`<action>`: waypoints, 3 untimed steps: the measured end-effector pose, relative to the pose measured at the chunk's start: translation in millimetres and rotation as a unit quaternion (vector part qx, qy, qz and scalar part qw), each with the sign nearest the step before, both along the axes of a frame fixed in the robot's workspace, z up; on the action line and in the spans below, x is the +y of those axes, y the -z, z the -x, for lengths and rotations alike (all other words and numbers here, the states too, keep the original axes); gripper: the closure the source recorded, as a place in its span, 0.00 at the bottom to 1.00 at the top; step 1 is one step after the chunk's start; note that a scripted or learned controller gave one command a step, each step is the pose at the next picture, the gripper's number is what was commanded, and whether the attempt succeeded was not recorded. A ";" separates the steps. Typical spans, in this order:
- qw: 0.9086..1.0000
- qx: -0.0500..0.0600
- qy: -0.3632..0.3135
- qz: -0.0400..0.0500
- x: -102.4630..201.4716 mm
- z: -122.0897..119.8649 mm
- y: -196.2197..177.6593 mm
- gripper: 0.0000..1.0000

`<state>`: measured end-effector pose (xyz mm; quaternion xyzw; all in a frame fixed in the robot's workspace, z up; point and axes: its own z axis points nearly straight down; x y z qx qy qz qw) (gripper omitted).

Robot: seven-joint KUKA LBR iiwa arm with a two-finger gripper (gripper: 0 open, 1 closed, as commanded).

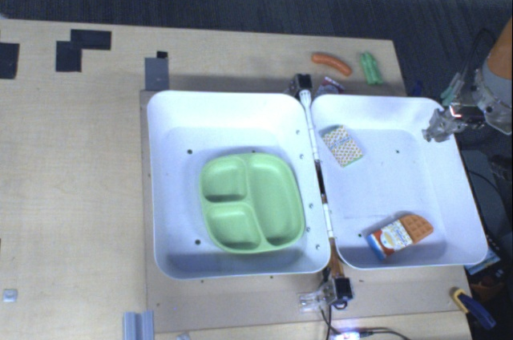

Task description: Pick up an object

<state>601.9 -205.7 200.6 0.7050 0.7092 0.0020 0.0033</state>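
Nearest, a snack packet (398,234) lies close to the right bin's (449,194) near rim, bare floor beyond it; a green divided plate (252,200) sits centred in the left bin (172,170); farther, a patterned pouch (343,145) lies near the dividing rims; the pincer (441,126) hovers over the right bin's far right edge, grip impossible to tell.

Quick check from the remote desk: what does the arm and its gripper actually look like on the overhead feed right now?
At the right edge, the arm appears as grey, rounded metal segments with an orange band above the wrist. The gripper below it is a compact grey metal assembly with a small reddish spot of light on its body. It is too small and blurred to make out finer markings or cabling.
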 end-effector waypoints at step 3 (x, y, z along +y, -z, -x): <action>1.000 0.000 0.002 0.000 64.1 44.3 114.2 0.00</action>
